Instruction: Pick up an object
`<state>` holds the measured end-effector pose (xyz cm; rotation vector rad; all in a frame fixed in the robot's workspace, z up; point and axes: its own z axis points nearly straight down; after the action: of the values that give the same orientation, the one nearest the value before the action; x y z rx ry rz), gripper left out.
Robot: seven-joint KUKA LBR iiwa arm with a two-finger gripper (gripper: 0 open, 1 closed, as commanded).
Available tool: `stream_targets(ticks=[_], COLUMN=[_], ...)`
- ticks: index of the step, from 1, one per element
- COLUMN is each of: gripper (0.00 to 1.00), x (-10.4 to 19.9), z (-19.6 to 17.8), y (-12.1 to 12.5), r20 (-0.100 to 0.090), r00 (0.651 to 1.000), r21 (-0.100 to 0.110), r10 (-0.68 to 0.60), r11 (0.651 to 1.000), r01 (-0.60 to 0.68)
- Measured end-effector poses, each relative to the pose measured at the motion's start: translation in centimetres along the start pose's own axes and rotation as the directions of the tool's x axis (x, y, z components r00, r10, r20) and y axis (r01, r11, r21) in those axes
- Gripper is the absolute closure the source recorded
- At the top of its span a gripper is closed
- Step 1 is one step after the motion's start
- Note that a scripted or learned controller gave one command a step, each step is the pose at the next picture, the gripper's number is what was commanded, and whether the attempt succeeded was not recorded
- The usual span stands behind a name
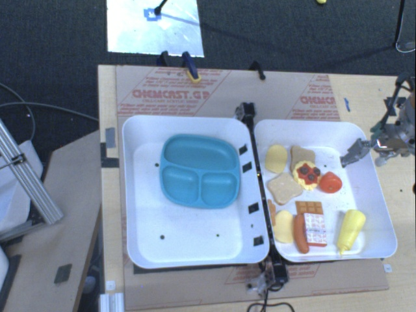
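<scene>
We see two shallow white bins side by side on the bench, the left bin (140,239) holding a blue divided tray (199,171) that lies flat near its middle, its three compartments facing up. The right bin (383,236) carries all the toy food. Along its upper part sit a pale yellow piece (277,158) and, just beside it, a tan piece of bread (301,155); below those lie a white bread slice (284,188), a small pizza with red toppings (307,174) and a red tomato (331,183), the pizza touching both the slice and the tomato. Lower down we find a brown chocolate bar (309,207), a red-and-white patterned box (315,229) just under it, a red sausage (300,233) lying against the box's left side, a pale yellow lump (283,229) left of the sausage, and a yellow mustard bottle (350,229) lying tilted near the bin's right wall — apart from the rest. The gripper (354,153) hangs at the upper right corner of the right bin, at the end of the arm that comes in from the right edge; its grey tip sits over the bin's rim area, well clear of the tomato, the nearest piece. Nothing sits between its fingers, and we cannot tell from this slant whether they are spread or pressed together — they are too small and blurred.
</scene>
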<state>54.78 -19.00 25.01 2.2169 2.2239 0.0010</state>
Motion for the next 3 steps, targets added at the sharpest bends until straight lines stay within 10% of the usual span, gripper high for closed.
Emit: stream_targets(ticks=[1,2,3], gripper=[0.00,1.00,1.00], x=[3.7,3.5,10.3], z=[-10.5,-11.0,-3.7], y=[-5.2,-5.0,-6.1], r20=[0.001,0.002,-0.004], r00=[1.000,1.000,1.000], r21=[-0.011,-0.007,0.007], r10=[-0.005,-0.007,-0.008], r11=[1.000,1.000,1.000], r01=[0.005,0.007,0.008])
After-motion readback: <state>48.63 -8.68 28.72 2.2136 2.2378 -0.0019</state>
